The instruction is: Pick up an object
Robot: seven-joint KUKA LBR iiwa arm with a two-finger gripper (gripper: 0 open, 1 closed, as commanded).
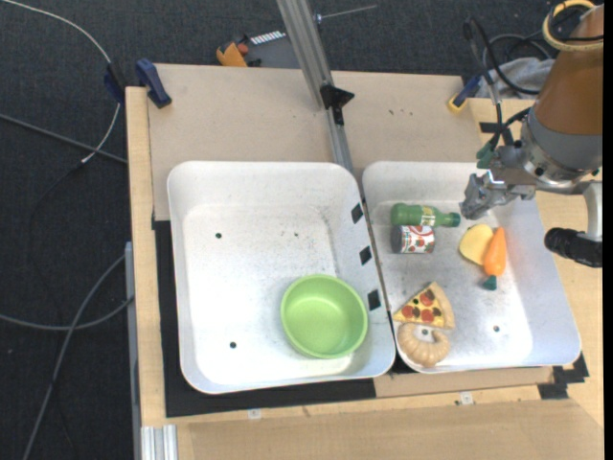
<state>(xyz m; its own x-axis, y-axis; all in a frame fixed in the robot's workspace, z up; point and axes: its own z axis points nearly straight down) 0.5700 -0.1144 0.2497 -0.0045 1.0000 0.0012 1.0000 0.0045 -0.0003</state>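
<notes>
Two shallow white bins are seen side by side on the tan surface (249, 113), which fills the middle of the frame over dark carpet. The left bin (259, 218) is the larger-looking one, and the right bin (536, 324) lies just beside it toward the right of the frame. The grey arm (575, 103), with its orange band, enters at the upper right edge. A grey metal pole (305, 36) is seen slanting down from the top centre to the gap between the bins.

A lime green bowl (324, 316) is set in the lower right corner of the left bin. In the right bin, a pizza slice (426, 307) and a round bagel-like toy (424, 345) are placed touching near the lower left corner. A green bottle (421, 217) is laid on its side near the bin's upper left, with a small red-and-white can (417, 240) just below it. An orange carrot (494, 252) is laid against a yellow toy (474, 242) in the bin's middle right.

The gripper (482, 197) is positioned over the upper part of the right bin, just above the yellow toy and just right of the bottle's cap. Nothing is seen between the jaws; whether they are parted or closed cannot be told.
</notes>
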